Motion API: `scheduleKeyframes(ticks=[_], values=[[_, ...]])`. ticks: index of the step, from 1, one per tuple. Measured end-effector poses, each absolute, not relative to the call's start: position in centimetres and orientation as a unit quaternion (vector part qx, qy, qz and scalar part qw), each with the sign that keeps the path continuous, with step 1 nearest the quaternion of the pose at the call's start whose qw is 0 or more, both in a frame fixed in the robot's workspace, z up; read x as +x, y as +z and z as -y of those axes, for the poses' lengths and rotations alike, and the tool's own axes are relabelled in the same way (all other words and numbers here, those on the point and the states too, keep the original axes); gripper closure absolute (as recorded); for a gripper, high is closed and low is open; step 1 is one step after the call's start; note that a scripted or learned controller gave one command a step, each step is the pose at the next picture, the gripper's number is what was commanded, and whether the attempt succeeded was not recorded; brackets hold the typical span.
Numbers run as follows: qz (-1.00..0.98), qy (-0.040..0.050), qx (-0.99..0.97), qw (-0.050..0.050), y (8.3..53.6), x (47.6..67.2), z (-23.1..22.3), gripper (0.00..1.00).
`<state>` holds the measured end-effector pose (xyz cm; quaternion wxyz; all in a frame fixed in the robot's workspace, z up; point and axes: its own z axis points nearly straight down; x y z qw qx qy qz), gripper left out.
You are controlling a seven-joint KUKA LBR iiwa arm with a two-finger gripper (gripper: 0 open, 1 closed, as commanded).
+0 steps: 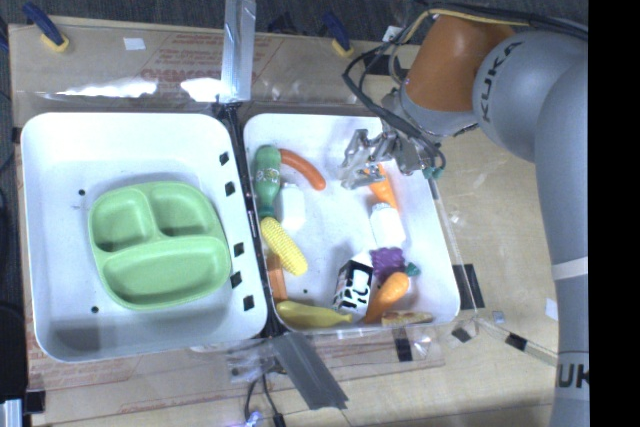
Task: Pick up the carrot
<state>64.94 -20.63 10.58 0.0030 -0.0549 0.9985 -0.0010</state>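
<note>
Orange and narrow, the carrot [383, 190] lies tilted in the right bin [330, 127], near its right wall, touching the white bottle [387, 225] below it. Directly over the carrot's upper end, the gripper [372, 155] hangs from the arm [520, 85]. Whether its metal fingers are spread or closed cannot be made out, nor whether they touch the carrot. To the left lie a sausage [303, 169] and corn [283, 245]. A green tray [155, 240] sits in the left bin [50, 215].
</note>
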Motion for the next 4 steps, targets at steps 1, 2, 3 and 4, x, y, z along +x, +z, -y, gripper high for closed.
scheduleKeyframes(ticks=[1,2,3,4], values=[[-0.998,-0.0009,-0.055,0.003,10.5,64.9,20.6,0.0],[-0.996,-0.0004,-0.094,0.001,9.4,65.0,20.8,0.0],[-0.995,-0.0014,-0.097,0.004,10.7,65.2,20.6,1.0],[-0.995,-0.0013,-0.097,0.003,10.6,65.2,20.6,0.0]])
